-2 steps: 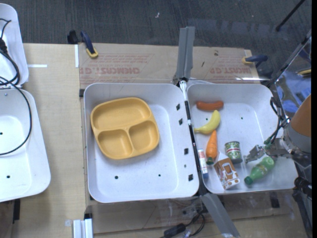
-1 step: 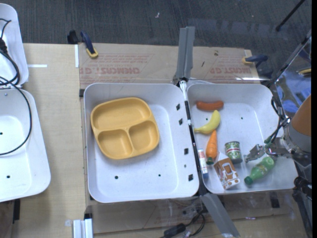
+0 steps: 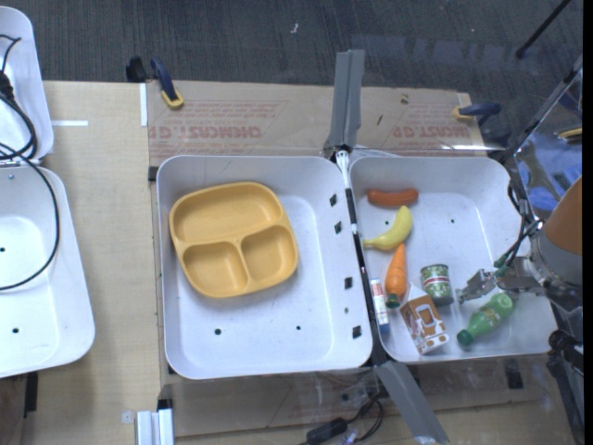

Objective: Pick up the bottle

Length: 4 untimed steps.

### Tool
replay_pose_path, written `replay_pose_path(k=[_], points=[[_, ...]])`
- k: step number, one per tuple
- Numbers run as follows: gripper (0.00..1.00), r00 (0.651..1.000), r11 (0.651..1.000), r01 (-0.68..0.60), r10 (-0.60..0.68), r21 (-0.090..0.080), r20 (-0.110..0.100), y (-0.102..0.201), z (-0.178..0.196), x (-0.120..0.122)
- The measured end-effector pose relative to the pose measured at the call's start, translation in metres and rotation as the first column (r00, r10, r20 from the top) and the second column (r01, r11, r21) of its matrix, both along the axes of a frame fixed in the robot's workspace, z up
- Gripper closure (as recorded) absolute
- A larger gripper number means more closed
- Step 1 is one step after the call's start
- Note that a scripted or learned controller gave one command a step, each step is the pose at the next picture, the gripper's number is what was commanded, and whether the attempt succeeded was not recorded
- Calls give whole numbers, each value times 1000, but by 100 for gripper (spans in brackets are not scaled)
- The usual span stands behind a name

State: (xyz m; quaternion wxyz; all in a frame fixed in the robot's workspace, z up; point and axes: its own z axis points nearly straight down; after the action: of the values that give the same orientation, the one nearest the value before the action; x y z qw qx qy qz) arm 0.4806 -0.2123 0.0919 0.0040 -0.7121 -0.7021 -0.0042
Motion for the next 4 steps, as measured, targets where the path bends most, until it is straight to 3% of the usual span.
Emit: replay_pose_path(k=[1, 2, 3, 4], points=[[0, 996, 996, -86, 86, -11, -1, 29, 23, 0], [0, 998, 998, -64, 64, 0, -2, -2, -1, -1], [100, 998, 998, -62, 62, -6, -1, -4, 8, -1], [0, 998, 998, -65, 65, 0, -4, -1, 8, -1]])
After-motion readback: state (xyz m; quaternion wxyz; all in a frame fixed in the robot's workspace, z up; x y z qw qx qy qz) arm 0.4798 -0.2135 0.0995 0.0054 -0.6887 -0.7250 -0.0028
